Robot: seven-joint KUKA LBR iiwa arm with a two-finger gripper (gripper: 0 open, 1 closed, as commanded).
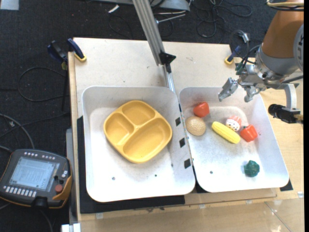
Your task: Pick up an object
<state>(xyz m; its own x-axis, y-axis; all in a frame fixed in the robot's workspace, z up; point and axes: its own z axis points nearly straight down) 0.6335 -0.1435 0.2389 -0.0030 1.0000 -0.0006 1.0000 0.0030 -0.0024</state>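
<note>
**Gripper poised above the right bin, nothing yet in hand**

We see the gripper (238, 92) hanging over the far edge of the right bin (270, 170), its two fingers spread apart with only air between them. That spread reads to us as readiness: the jaws stand wide so that they can come down on either side of an object. It holds nothing, so we judge the pick as not yet begun

Beneath and a little toward us lie the candidates, all in the right bin. Nearest the gripper is a small red piece (201, 109), and just beside it a round beige one (195, 126). Further along sits a yellow corn-like piece (225, 132), touching or nearly touching a small white-and-red item (233, 123) and an orange-red piece (249, 133). A dark green piece (251, 168) lies well apart, near the front corner

We think the crowded trio is the awkward choice, since fingers lowered there may nudge a neighbour. The red piece or the green one, each with bare floor around it, looks the safer target

Further out, the left bin (96, 178) holds a yellow divided plate (138, 137), flat and upright. A metal pole (149, 25) slants across the bench (120, 62) behind the bins, and a teach pendant (34, 178) rests on the floor at the lower left
</note>
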